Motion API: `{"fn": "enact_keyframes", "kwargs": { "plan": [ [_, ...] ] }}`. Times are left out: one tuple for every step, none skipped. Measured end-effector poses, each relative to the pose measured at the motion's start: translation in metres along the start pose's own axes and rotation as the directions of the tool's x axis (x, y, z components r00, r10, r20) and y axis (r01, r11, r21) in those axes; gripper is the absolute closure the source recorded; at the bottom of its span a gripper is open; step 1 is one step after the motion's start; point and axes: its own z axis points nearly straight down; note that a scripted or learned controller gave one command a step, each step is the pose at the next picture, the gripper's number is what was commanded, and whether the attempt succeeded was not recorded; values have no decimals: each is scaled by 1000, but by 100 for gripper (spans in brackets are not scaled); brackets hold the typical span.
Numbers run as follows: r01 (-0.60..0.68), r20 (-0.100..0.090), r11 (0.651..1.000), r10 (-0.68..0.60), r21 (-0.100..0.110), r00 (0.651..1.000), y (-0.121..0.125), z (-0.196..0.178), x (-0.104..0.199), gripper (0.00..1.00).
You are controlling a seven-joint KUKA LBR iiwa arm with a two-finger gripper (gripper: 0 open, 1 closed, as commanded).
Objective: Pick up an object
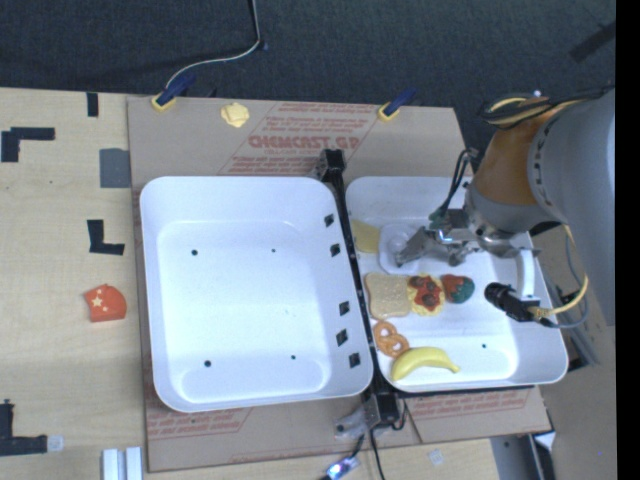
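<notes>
Claw point(418, 250): I see it low in the right bin, fingers spread a little and pointing toward the divider, nothing between them.
Arm point(520, 173): comes in from the right over that bin's far right corner, orange band above the wrist.
Right bin point(540, 368): all the objects sit in its left half, near the divider edge.
Yellow flat piece point(366, 237): against the left wall, just left of the claw tips.
Toast slice point(388, 294): just below the claw, close to the left wall.
Red and dark item point(427, 292): touching the toast's right side.
Strawberry-like piece point(459, 288): right beside it, red with a green end.
Pretzel point(390, 340): near the lower left corner, below the toast.
Banana point(424, 363): along the near edge, right of the pretzel.
Open room: right half of this bin's floor is bare, I read it as the widest gap; black cable end point(506, 301) hangs over it.
Left bin point(240, 268): white floor, a few dark dots, wide room to every wall.
Bench point(50, 258): red block point(106, 303) left of the cardboard, well apart from the bins; small yellow lump point(235, 115) on the cardboard beyond the left bin.
</notes>
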Motion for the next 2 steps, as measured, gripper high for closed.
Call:
{"fn": "enact_keyframes", "kwargs": {
  "plan": [
    [9,14,1000,-9,16,1000,63,-2,54,0],
    [-5,2,1000,5,2,1000,-1,0,-3,0]
  ]
}}
